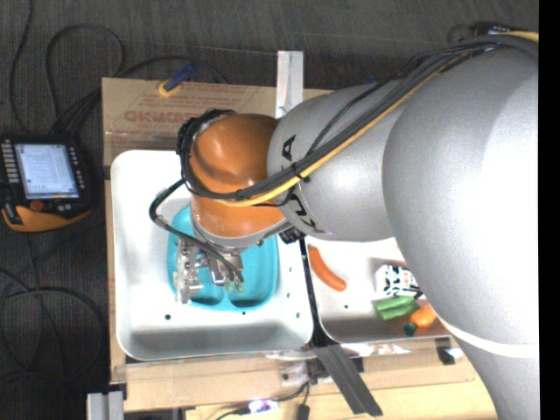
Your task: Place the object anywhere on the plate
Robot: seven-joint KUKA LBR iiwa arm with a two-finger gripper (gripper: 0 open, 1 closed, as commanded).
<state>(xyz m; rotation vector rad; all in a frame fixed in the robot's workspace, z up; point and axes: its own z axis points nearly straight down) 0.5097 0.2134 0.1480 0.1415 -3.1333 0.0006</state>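
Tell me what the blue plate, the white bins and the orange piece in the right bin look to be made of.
Blue plate: likely plastic, smooth and glossy; even turquoise colour with soft highlights.
White bins: probably moulded plastic, semi-gloss; rounded rims and corners, small holes in the floor.
Orange piece: seemingly plastic or rubber toy food, carrot-shaped; uniform bright colour, slight sheen. Too small to be sure.

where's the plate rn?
In the camera view, the turquoise plate lies in the left bin, toward its right wall, directly under the gripper.
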